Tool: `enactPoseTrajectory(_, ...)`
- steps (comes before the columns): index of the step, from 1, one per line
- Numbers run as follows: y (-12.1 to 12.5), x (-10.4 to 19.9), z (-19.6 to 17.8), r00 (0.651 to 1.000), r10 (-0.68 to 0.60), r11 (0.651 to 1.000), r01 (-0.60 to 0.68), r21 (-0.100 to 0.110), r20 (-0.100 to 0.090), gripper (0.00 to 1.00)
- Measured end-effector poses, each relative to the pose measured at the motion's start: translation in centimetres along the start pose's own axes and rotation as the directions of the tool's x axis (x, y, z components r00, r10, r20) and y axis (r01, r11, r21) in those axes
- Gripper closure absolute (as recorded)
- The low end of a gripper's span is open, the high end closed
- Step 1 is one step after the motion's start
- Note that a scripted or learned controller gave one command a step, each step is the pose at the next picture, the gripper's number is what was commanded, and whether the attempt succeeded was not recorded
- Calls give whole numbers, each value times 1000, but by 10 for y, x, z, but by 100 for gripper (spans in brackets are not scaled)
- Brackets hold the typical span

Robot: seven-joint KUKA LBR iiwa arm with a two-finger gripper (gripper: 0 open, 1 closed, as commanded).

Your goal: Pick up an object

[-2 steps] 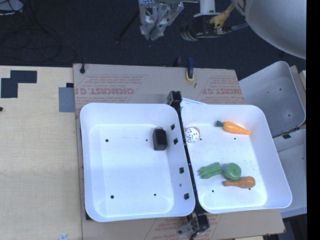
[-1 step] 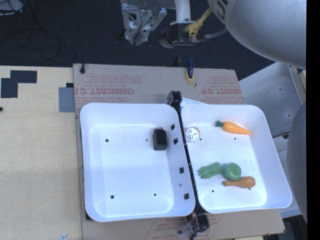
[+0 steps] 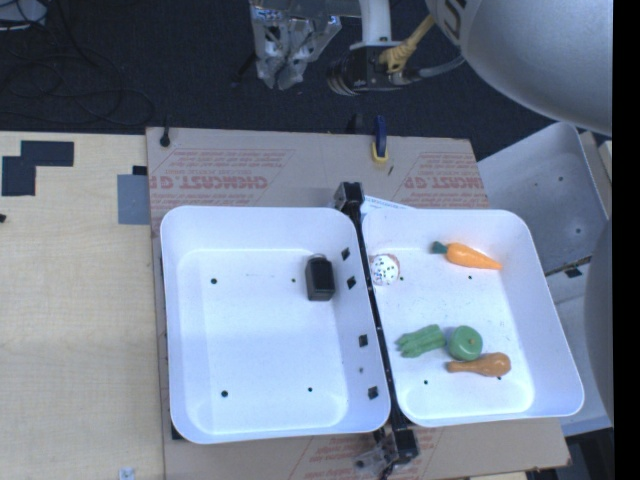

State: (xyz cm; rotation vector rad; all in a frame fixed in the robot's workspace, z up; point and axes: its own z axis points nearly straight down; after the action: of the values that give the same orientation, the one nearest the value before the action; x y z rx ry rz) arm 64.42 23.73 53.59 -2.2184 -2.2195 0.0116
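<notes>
1. The grey arm (image 3: pixel 530 38) fills the upper right of the camera view, well above and behind the bins.
2. The gripper (image 3: pixel 288 46) appears as a metallic cluster near the top centre, over the dark floor beyond the bench. Whether it is spread or pressed together cannot be told, and nothing is seen held in it.
3. Two shallow white bins sit side by side on a cardboard sheet (image 3: pixel 250 173) that lies on the pale wooden bench (image 3: pixel 70 318). They meet along a black-clipped seam.
4. The left bin (image 3: pixel 178 318) holds one thing: a small black block (image 3: pixel 319 277), in its upper right part near the seam.
5. The right bin (image 3: pixel 552 313) holds the other objects.
6. An orange toy carrot (image 3: pixel 470 257) with a green top lies near the far wall of the right bin.
7. A white speckled ball (image 3: pixel 384 268) rests just beside the seam, left of the carrot and well apart from it.
8. A green leafy toy (image 3: pixel 420 341) lies lower in the right bin, just beside a round green piece (image 3: pixel 464 343).
9. An orange-brown elongated toy (image 3: pixel 482 365) lies right below the round green piece, seemingly touching it.
10. A blue and yellow clamp (image 3: pixel 380 144) grips the far edge of the cardboard sheet.
</notes>
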Motion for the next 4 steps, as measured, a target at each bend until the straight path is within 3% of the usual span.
enactPoseTrajectory(4,0,6,0,1000,-3,1000,3,0,-1,100)
